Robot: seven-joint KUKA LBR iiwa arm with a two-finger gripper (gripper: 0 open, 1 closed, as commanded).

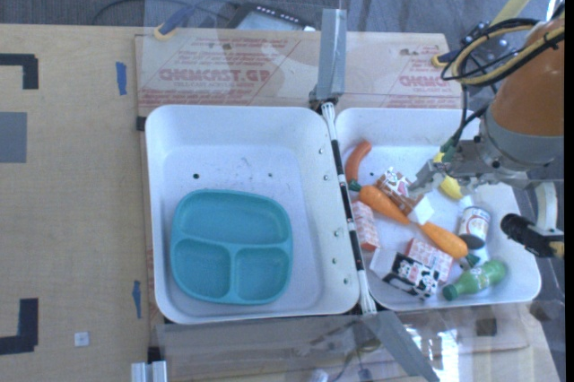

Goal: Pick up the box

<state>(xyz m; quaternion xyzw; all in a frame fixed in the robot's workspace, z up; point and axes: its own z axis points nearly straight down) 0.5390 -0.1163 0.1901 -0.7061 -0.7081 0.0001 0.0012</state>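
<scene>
The pink-and-white printed cardboard box (421, 264) lies tilted near the right white bin's (529, 286) front, beside a green plastic bottle (475, 279) and below an orange carrot (414, 220). The grey two-finger gripper (429, 175) hovers above; whether it is open cannot be told.

Lighting's looking bright and even, prob overhead, w/ no harsh shadows showing anywhere. The two white bins (235, 131) are blowing out a bit, esp. along the rims. Clear plastic sheets (269, 57) at the back are catching soft glare. The arm (531, 102) at the right is looking slightly blurry. Overall res is running low, so small labels aren't reading clearly.
</scene>
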